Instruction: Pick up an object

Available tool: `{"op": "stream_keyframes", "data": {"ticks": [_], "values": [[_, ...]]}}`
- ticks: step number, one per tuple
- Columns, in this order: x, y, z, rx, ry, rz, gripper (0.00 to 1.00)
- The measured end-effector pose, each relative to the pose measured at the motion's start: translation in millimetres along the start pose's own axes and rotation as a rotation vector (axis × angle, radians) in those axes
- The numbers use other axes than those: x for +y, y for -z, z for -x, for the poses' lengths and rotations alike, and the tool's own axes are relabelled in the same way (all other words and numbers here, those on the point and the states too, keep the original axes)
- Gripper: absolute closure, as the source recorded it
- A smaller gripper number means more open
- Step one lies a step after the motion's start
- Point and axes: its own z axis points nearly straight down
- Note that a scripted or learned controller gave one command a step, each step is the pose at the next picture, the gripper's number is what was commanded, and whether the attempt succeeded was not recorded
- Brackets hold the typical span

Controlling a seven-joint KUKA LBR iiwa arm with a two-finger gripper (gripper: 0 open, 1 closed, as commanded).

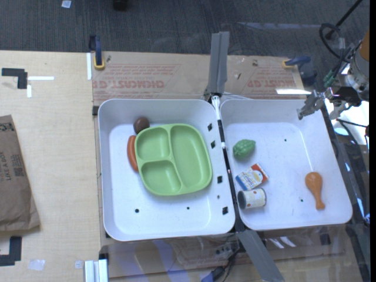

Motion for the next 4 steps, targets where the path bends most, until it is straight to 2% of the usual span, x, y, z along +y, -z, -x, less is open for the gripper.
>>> {"op": "stream_keyframes", "data": {"ticks": [1, 2, 3, 4], "values": [[-40.3, -135.7, 38.9, 0.003, -0.065, 0.000, 0.00], [-96.8, -156.2, 34.2, 0.007, -0.066, -0.002, 0.00], [-93.7, -180.9, 28.6, 0.012, -0.060, 0.001, 0.00], [-94.8, -175.1, 32.2, 0.006, -0.066, -0.002, 1.00]]}}
